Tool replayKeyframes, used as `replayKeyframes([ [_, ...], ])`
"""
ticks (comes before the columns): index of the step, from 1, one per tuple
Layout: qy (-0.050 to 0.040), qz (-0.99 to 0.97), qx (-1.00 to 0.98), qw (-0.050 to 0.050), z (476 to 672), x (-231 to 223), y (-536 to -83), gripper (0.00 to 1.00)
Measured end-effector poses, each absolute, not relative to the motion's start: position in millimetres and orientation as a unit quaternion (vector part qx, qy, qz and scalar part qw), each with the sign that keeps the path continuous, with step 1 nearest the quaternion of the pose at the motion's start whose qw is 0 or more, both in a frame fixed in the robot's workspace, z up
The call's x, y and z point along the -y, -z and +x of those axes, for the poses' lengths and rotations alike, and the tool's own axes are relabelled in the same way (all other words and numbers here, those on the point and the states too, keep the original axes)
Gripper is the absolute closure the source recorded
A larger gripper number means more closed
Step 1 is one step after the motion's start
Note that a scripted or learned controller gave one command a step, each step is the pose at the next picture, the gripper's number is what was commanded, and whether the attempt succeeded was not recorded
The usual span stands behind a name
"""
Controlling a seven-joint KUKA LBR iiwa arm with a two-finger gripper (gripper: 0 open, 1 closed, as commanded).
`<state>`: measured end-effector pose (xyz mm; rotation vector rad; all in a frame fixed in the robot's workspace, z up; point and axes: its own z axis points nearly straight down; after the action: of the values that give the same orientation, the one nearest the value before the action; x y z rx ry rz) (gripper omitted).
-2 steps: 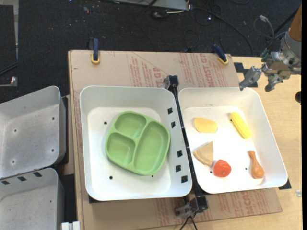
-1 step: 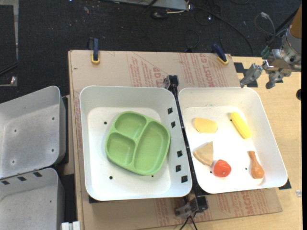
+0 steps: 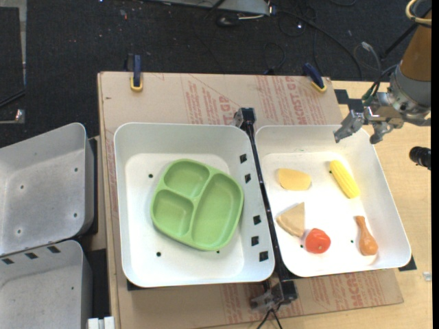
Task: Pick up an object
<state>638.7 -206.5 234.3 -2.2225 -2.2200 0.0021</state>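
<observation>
The right bin (image 3: pixel 322 146) holds a yellow corn cob (image 3: pixel 343 178), a pale yellow oval piece (image 3: pixel 293 179), a tan wedge (image 3: pixel 293 218), a red tomato (image 3: pixel 317 240) and an orange drumstick (image 3: pixel 366 236). My gripper (image 3: pixel 359 133) hangs over the right bin's far right corner, above and just behind the corn cob. Its two fingers are spread apart with nothing between them.
The left bin (image 3: pixel 137 149) carries a green divided plate (image 3: pixel 197 203). A black divider (image 3: pixel 257 190) runs between the bins. Yellow clamps (image 3: pixel 136 81) hold the board at the back. White lids (image 3: pixel 41 184) lie off the bench at left.
</observation>
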Motion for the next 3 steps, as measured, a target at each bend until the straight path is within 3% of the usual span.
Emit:
replayKeyframes([
  [2,-0.0007,-0.707,0.707,0.0,641.2,209.2,-125.3,0.0],
  [3,0.0004,-0.707,0.707,-0.002,642.2,209.0,-137.9,1.0],
])
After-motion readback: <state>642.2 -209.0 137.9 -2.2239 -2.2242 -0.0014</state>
